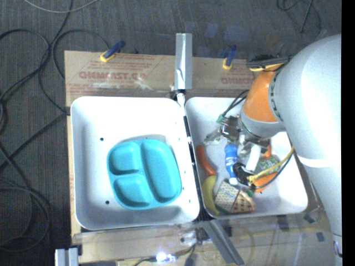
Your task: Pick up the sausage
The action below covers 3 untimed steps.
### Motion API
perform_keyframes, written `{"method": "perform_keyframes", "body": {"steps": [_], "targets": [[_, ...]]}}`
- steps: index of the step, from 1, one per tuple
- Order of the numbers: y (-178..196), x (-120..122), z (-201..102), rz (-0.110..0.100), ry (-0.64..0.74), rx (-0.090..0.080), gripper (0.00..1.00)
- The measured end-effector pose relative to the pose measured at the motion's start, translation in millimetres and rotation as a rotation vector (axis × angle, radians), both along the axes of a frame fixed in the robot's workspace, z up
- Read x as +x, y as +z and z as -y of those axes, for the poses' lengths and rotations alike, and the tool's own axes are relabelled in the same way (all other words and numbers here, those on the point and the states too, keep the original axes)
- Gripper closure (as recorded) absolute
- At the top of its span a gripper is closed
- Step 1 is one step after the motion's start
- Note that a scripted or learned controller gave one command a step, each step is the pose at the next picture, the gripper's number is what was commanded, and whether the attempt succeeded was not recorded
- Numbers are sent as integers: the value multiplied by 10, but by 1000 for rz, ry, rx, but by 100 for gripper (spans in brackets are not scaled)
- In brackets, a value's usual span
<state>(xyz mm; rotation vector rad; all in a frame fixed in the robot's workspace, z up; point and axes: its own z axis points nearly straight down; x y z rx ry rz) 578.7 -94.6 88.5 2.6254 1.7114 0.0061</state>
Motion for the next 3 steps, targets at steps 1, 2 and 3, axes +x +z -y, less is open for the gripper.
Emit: {"method": "perform_keyframes", "body": {"steps": [1, 2, 3], "targets": [[-1, 44, 0, 0, -109, 3, 0], [-5, 183, 6, 0, -429, 3, 0], [-9, 682, 45, -18, -554, 5, 0]]}}
